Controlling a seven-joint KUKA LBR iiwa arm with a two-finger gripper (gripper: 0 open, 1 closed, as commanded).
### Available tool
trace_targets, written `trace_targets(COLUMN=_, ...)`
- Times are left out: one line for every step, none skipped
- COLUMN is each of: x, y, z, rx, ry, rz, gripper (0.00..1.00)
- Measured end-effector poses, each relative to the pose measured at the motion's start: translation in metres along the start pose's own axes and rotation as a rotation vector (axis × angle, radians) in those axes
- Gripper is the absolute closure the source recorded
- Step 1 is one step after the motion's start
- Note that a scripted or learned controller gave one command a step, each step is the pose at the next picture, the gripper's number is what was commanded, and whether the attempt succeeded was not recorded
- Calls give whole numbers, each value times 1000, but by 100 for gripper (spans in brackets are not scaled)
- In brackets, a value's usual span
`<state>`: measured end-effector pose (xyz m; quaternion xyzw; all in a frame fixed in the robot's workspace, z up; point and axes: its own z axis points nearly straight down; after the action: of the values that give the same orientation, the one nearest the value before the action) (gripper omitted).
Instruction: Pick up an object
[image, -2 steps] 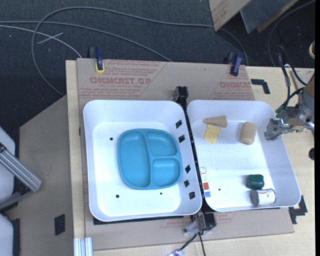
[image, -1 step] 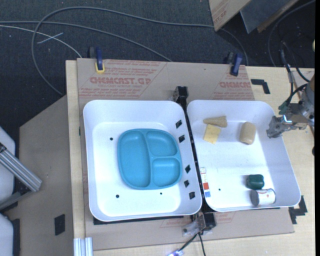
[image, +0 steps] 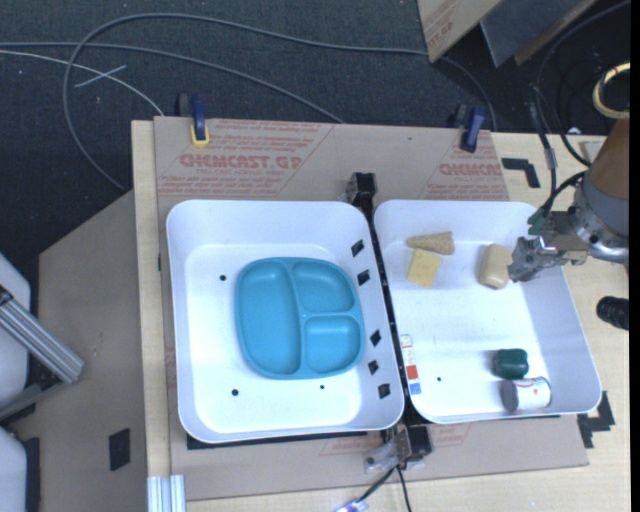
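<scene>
The right bin (image: 455, 395) holds a tan wedge (image: 431, 242), a yellow block (image: 424, 267) just below it, and a beige rounded lump (image: 493, 266) further right. A dark green piece (image: 511, 363) and a small white cylinder (image: 528, 393) lie near the bin's front right corner. My gripper (image: 526, 260) hangs at the bin's right side, right beside the beige lump and seemingly touching it. Nothing is visibly held.
A blue three-compartment plate (image: 298, 316) lies in the left bin (image: 195, 300). A row of black clips (image: 368, 300) runs along the divide between the bins. Clamps (image: 200, 125) hold the cardboard base at the back. Cables trail behind the bench.
</scene>
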<state>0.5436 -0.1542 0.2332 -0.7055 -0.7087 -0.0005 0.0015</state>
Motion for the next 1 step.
trace_targets(x=57, y=6, z=-3, rx=-1, ry=1, rz=-3, gripper=100)
